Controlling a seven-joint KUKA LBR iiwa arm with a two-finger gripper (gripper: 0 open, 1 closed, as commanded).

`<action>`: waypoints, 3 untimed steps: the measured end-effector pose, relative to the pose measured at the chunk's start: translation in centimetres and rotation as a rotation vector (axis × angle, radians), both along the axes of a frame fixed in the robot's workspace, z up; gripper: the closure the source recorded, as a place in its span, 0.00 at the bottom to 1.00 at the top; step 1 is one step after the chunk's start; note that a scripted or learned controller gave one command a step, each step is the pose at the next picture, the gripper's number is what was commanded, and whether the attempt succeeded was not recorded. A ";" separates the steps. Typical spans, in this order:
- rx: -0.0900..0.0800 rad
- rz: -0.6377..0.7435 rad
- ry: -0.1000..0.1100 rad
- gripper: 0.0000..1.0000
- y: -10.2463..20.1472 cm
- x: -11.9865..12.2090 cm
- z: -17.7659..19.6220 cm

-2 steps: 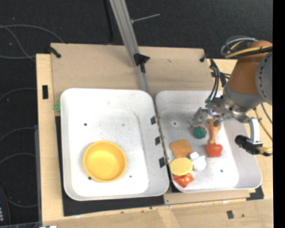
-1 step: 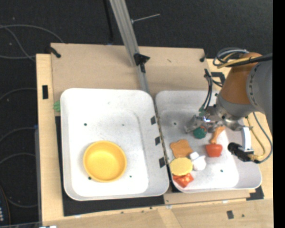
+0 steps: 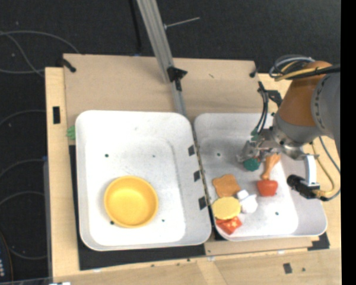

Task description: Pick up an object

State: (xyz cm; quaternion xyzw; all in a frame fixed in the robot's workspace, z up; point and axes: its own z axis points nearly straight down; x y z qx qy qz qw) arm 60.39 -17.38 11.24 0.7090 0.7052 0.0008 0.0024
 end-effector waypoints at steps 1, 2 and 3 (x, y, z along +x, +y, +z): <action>-0.001 0.004 -0.003 1.00 -1.0 0.1 6.0; 0.000 0.008 -0.002 1.00 -1.2 0.3 10.3; 0.004 0.012 0.002 1.00 3.8 -0.5 11.6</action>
